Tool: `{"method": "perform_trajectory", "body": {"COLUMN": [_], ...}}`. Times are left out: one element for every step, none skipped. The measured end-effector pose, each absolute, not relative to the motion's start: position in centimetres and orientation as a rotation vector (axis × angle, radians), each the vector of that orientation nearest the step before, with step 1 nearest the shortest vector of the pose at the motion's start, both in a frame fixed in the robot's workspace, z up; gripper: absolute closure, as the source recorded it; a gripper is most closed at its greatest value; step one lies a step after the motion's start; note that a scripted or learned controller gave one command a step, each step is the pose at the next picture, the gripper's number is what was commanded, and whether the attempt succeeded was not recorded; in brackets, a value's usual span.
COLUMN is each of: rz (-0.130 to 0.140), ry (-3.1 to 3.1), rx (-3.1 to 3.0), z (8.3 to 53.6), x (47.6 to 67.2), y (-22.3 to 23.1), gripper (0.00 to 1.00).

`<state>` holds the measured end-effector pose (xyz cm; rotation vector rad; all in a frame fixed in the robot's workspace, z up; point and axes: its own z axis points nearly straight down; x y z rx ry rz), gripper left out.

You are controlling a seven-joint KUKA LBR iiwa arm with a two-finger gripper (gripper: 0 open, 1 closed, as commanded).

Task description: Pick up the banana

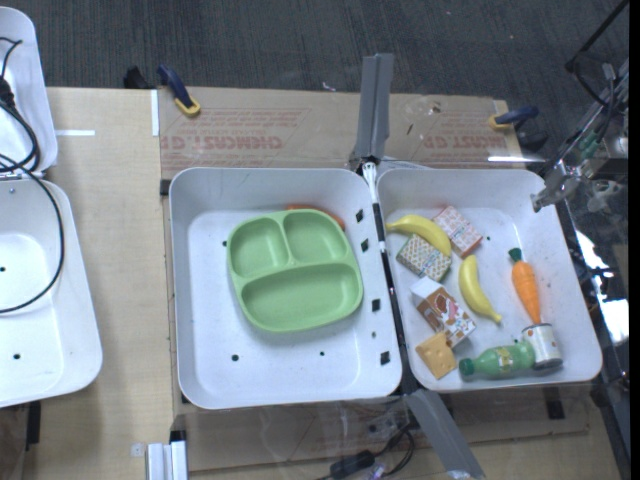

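Green bottle (503,361) front of right bin (585,298); two bananas (477,290) inside; claw (548,196) at rim, grip unclear

Two bins sit side by side on the bench, touching along a shared divider. The left bin (190,298) holds a sectioned plate (295,270) near its centre. In the right bin (580,298), one banana (422,232) lies at ten o'clock, a second banana (476,289) near the centre. Between them sits a small box (424,258), with another box (458,230) at twelve o'clock. A carton (444,310) lies at eight o'clock, a cracker (436,355) at seven, a bottle (510,358) at six, a carrot (526,286) at three
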<state>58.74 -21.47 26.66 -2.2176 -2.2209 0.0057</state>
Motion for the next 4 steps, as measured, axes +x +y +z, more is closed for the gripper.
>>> {"method": "perform_trajectory", "body": {"rz": [0.007,0.005,0.004,0.003], "ry": [-2.152,-2.373,-2.483,-2.513], "rx": [-2.282,-2.058,-1.918,-1.884], "z": [18.4,31.9,19.2,25.9], "x": [52.2,50.1,53.0,51.9], "y": [-10.9,-17.1,-14.4,-15.3], "gripper": [0.00,0.00,0.00,0.00]}}
